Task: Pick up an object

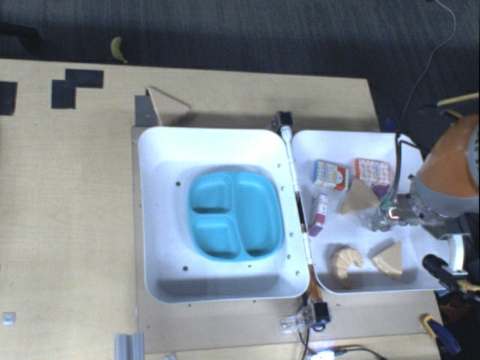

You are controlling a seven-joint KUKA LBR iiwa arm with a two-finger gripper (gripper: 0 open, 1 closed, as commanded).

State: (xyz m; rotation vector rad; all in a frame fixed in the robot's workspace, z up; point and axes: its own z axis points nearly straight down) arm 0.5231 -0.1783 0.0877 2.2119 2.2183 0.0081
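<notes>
Left bin [157, 201]: one blue sectioned tray [235, 214], smooth plastic, rounded corners. Right bin [352, 142]: two small printed cartons [331, 175], purple tube [319, 213], croissant [346, 260], tan wedge [389, 259]. My claw [388, 214] low among them, over a beige wedge [360, 197]; how wide it gapes, cannot tell.

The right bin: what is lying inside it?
Inside the right bin lie two small cartons, a purple tube, a croissant and two tan wedges. The arm covers the bin's right side, so anything beneath it is hidden.
</notes>
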